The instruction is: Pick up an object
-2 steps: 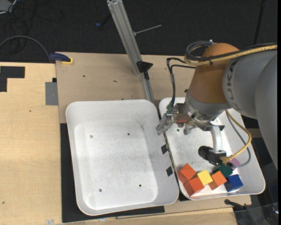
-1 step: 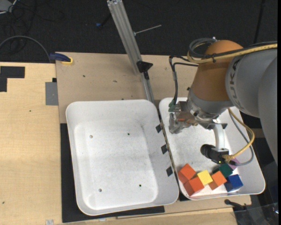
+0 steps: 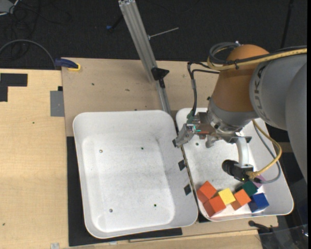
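Orange, yellow and blue blocks point(image 3: 226, 196) crowd the right bin's point(image 3: 210, 162) corner, so our hand point(image 3: 189, 134), whose opening we cannot tell, may jam against neighbours.

Coloured blocks point(image 3: 227, 197) cluster at the front of the right bin point(image 3: 210, 162).

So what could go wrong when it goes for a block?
The coloured blocks lie bunched against the right bin's near wall, so the gripper might hit the wall or shove neighbours instead of gripping one. It also hangs close to that bin's left rim and could clip it.
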